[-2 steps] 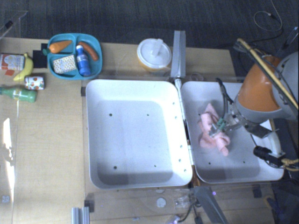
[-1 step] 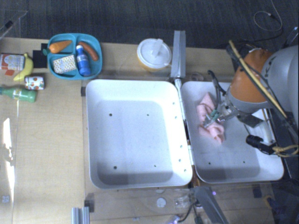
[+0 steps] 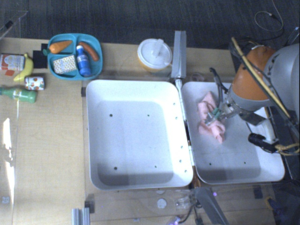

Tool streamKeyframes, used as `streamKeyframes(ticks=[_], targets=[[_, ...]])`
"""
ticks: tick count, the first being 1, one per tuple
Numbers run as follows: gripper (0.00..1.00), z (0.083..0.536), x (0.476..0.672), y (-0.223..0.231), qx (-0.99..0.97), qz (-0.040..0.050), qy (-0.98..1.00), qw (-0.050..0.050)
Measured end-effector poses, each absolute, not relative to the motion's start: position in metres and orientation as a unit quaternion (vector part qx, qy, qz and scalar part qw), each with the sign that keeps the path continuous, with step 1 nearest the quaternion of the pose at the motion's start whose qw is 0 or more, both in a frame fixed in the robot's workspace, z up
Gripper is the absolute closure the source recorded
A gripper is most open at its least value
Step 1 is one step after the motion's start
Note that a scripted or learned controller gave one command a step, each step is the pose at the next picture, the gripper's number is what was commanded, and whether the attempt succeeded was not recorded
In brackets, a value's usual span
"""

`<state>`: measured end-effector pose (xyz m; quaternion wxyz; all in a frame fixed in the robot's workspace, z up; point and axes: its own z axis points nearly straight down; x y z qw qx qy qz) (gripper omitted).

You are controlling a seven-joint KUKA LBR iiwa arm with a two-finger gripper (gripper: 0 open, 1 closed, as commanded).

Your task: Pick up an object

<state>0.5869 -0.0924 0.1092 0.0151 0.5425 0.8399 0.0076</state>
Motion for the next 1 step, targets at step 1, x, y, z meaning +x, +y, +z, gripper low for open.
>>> streamKeyframes(ticks=[1], targets=[[1.00, 0.1851, 0.5898, -0.0398, 0.658, 0.0010, 0.753, 0.002]])
